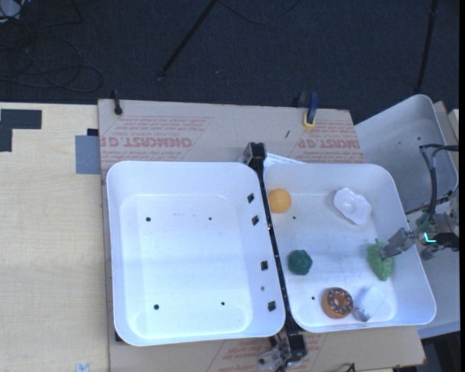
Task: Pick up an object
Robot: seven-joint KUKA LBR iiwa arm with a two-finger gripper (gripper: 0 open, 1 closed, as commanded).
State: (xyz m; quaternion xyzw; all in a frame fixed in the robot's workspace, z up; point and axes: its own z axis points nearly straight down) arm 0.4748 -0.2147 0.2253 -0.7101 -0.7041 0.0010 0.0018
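The right bin (403, 200) holds several small objects. An orange ball (279, 201) lies near its left wall, and a white lump (352, 205) sits toward the back right. A dark green piece (299, 262) rests in the middle. A brown sprinkled donut (337, 302) and a small clear-grey item (362, 310) lie at the front. A light green toy (380, 260) sits by the right wall. My gripper (395, 244) reaches in low over the right rim, its tip right at the upper edge of this light green toy.
The left bin (124, 208) stands beside the right one, parted from it by a black divider with clips (265, 239). Both bins rest on a cardboard sheet (217, 134). A blue-and-yellow clamp (311, 111) grips the cardboard's back edge.
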